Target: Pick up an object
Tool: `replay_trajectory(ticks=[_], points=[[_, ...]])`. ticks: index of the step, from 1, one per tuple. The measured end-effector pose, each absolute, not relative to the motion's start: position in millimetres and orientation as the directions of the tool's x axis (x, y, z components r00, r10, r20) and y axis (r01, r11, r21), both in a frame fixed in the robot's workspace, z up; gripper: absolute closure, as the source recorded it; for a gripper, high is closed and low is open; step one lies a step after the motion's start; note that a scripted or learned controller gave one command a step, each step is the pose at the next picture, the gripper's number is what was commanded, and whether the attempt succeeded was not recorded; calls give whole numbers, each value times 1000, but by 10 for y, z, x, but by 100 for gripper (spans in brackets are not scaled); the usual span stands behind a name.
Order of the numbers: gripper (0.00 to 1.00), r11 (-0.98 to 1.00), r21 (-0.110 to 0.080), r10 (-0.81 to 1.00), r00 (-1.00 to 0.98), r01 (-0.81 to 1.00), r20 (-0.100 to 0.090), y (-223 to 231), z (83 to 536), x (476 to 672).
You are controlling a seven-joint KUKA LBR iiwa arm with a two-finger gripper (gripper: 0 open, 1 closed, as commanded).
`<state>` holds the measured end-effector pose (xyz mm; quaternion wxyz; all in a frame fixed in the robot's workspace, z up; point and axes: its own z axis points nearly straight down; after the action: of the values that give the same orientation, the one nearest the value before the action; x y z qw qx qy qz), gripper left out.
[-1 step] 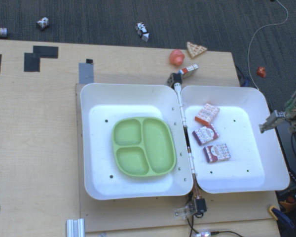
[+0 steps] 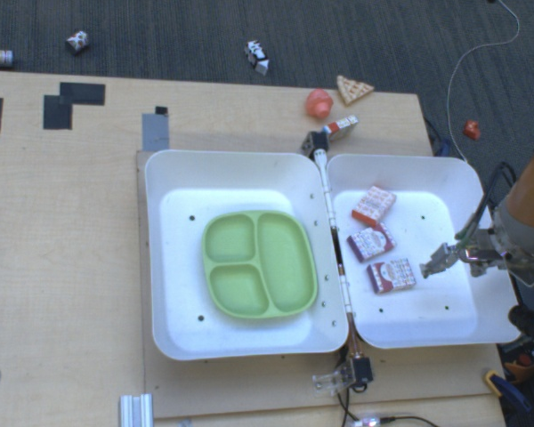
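Note:
Three small packets lie in the right bin (image 2: 445, 318): a red and white one (image 2: 374, 205) at the back, a maroon one (image 2: 370, 241) in the middle, and a red one (image 2: 392, 276) nearest the front. My gripper (image 2: 454, 265) hangs over the right part of this bin, just right of the red front packet and apart from it. It is open with nothing between its fingers. The left fingertip (image 2: 434, 264) points toward that packet.
The left bin (image 2: 173, 238) holds a green divided plate (image 2: 259, 264). Behind the bins on the bench lie a red ball (image 2: 319, 103), a pizza-slice toy (image 2: 354, 88) and a small tube (image 2: 343, 125). The arm fills the right edge.

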<state>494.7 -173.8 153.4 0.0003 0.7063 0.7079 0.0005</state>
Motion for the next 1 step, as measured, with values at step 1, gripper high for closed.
replay_trajectory(ticks=[1], points=[[0,1,10,1000,-1,1000,-3,-1308,957,4903]])
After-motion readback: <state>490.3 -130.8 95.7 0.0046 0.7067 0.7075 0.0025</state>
